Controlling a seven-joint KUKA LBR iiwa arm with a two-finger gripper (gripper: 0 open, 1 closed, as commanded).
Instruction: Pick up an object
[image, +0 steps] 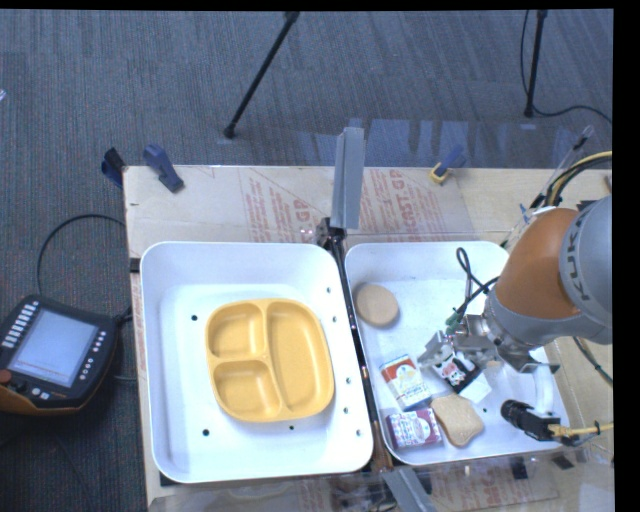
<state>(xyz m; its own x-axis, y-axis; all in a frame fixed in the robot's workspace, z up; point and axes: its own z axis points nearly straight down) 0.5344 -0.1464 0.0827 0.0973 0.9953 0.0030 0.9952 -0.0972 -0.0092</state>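
The tool sits low over the middle of the right bin, reached in from the right on the grey arm with its orange band. From this slant, whether the tool is spread or pressed together cannot be told, and nothing is seen pinched in it. Its tip lies just beside a small black, white and red item; whether the two touch is unclear.

The desk carries two white bins side by side. The right bin holds five loose things:
- one round tan disc near the upper left corner, well apart from the tool
- one red-and-white carton, just left of the tool
- one dark red packet at the near edge
- one slice of bread beside the packet, touching it or nearly so
- the small black, white and red item, between the tool and the bread

The left bin holds one yellow plate with three compartments, lying flat in the middle.
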